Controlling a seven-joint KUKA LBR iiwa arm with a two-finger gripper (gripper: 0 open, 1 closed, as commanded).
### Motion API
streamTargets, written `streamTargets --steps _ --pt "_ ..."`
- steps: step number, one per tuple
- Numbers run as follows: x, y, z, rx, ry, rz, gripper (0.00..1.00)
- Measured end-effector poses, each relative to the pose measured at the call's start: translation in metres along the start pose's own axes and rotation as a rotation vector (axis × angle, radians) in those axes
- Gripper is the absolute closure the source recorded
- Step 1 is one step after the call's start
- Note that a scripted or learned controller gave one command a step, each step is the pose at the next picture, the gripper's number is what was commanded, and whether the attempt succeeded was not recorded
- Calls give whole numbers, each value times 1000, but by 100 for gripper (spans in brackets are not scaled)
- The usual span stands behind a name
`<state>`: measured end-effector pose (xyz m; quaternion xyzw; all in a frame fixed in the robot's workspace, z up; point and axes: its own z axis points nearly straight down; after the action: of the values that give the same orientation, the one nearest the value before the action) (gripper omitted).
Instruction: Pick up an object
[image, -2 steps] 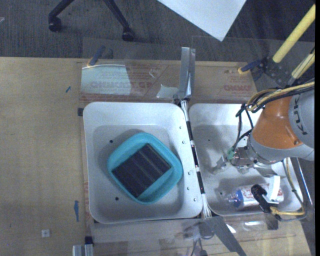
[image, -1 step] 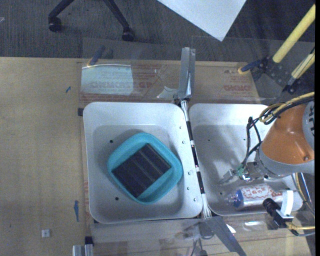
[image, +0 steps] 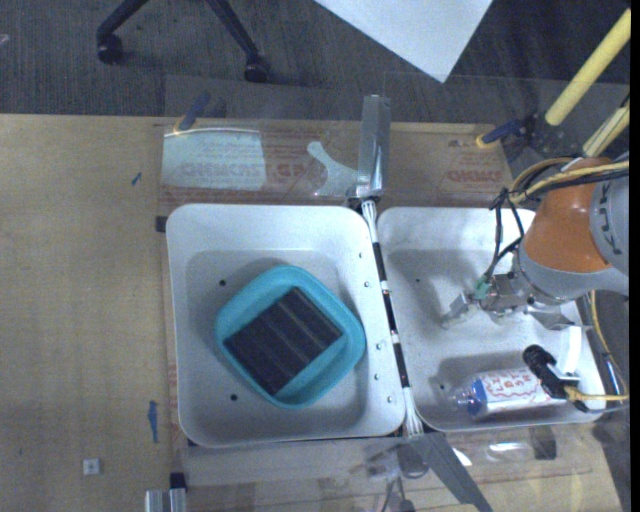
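You're looking at a tube (image: 502, 388) as the nearest pick: white w/ red print, lying on its side in the lower part of the right bin (image: 430, 235), close to that bin's lower wall, w/ its bluish cap end pointing to frame left. The red print is showing as a band of lettering, but it's too blurred to read, so no brand for you here.

The gripper (image: 452, 314) is hanging in the same bin, up and to the left of the tube, apart from it and not touching. It's pointing toward frame left. You can't tell from this angle whether it's parted or closed, and nothing is showing in it. The arm (image: 565, 245) is reaching in from the right edge, orange band showing.

In the left bin (image: 190, 300) a teal tub (image: 345, 345) is sitting about center, turned at a slant, w/ a dark ridged insert (image: 280, 340) lying inside it.

Above the bins, two clear-covered panels (image: 215, 165) (image: 470, 172) are lying flat on the bench (image: 70, 300), both carrying reddish lettering that's not legible. A metal post (image: 374, 140) is standing btwn them.

At frame top, a white sheet (image: 410, 30) is lying on dark carpet; a chair base (image: 180, 25) is showing upper left and a yellow pole (image: 600, 60) upper right.
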<state>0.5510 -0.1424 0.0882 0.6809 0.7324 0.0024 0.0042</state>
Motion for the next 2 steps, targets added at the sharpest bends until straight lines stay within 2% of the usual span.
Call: streamTargets --steps 1,2 --pt "34 13 0 -1 0 2 0" --pt "-47 -18 -40 7 0 22 0"
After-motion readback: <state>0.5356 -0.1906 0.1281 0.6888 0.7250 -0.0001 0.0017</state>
